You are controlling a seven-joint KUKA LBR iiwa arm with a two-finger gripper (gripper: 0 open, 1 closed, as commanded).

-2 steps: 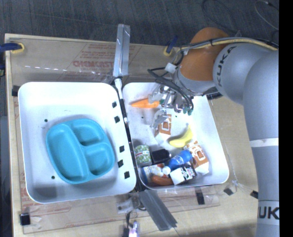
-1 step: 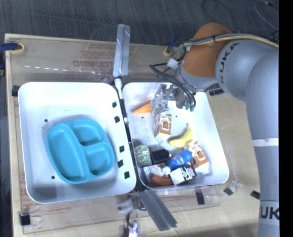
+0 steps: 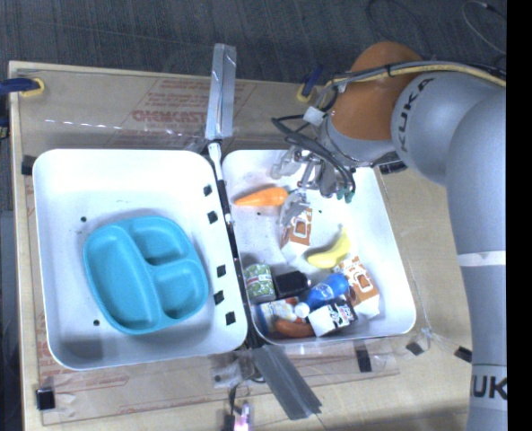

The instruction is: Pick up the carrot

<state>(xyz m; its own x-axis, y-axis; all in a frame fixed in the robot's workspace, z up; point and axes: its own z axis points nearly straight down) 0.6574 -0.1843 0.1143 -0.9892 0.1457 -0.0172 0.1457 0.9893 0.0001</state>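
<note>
The orange carrot [image 3: 261, 197] lies on the floor of the right bin [image 3: 387, 241], near its back left corner, pointing left towards the divider. My gripper [image 3: 309, 174] hangs just right of the carrot's thick end and slightly behind it, at the bin's back. Its fingers stand open, with nothing between them. The carrot is not held.
A small orange-and-white carton [image 3: 297, 228] and a banana [image 3: 327, 251] lie in front of the gripper. A green can [image 3: 258, 282], blue bottle [image 3: 328, 290], cartons and a red sausage [image 3: 292, 328] crowd the bin's front. The left bin [image 3: 59, 330] holds a blue divided tray [image 3: 146, 272].
</note>
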